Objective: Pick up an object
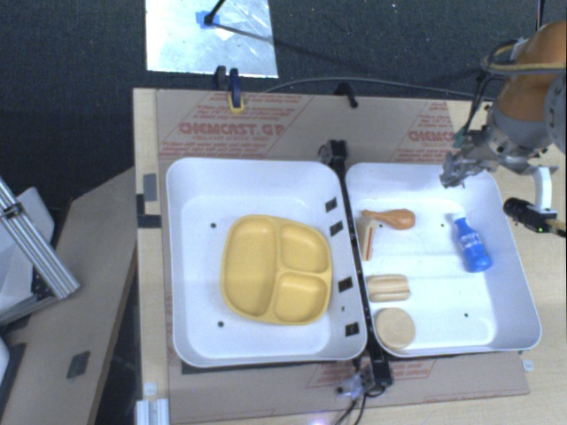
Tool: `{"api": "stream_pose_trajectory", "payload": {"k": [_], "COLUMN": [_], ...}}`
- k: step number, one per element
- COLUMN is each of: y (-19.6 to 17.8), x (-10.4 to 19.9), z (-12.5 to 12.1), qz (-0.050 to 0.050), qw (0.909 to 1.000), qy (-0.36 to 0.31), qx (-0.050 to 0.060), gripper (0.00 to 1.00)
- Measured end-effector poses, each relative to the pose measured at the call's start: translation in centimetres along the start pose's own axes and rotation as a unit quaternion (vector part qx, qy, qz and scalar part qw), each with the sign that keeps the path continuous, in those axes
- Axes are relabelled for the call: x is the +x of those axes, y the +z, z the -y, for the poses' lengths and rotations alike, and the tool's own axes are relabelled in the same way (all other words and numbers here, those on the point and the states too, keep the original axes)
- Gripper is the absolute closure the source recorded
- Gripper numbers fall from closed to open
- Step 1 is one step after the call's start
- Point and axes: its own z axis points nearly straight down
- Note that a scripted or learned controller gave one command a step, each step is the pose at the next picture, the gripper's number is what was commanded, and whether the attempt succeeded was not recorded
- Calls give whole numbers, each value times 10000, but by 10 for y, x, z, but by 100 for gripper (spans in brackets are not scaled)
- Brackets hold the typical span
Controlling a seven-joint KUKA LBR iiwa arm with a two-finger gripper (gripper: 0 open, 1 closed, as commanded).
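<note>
The right bin [496,237] holds a blue bottle [470,246] at its right side, a toy chicken drumstick [391,219] near its left wall, a hot dog bun [387,287] below that, and a round tan disc [394,327] in its front left corner. A thin tan stick [366,238] lies beside the drumstick. My gripper [454,173] hangs over the bin's back right rim, above and behind the bottle, with nothing seen in it. In the left bin [195,237] lies a yellow divided plate [275,269].
A black divider with clips [347,237] runs between the two bins. The bins rest on a cardboard sheet [266,127] on the bench. An aluminium frame [31,246] stands at the far left. A black cable [399,85] crosses behind the bins.
</note>
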Motion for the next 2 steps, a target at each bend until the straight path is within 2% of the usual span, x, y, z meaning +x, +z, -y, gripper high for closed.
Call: {"api": "stream_pose_trajectory", "payload": {"k": [1,2], "y": [-55,-64], "x": [-2,-2], "z": [8,7], "qz": [0,-5], "qw": [10000,10000], "qy": [16,6], "qx": [8,21], "gripper": [100,100]}}
